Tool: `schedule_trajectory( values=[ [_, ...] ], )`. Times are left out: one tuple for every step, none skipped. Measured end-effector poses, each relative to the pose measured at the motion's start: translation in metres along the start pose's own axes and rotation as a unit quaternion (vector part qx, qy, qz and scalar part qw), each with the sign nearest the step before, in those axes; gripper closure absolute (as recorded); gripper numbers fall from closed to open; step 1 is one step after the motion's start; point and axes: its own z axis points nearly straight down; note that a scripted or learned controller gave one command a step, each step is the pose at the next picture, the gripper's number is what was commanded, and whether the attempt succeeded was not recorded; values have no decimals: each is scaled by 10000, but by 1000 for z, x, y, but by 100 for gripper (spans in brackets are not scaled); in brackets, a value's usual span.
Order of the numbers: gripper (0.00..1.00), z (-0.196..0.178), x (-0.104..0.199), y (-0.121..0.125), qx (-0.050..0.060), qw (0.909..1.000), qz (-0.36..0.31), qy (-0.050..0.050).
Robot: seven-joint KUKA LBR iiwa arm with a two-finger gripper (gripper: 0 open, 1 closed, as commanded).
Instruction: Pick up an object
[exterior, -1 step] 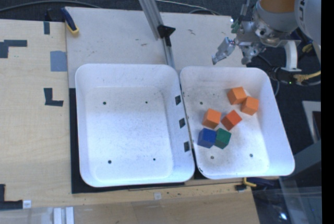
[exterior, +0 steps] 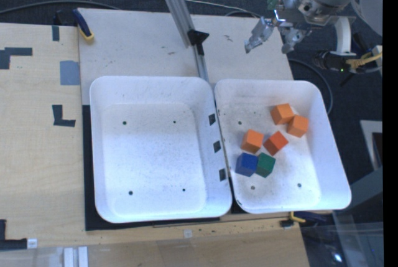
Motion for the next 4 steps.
schedule_trajectory(
  values=[
    [0, 85, -12, -94, 101, 9999, 42, -1],
    [0, 197, -36, -122, 89, 10000, 41, -1],
    [0, 233, -36, -115, 25, 10000, 24, -4],
    [0, 255, -36, -144, 52, 10000, 36, 1]
  ],
)
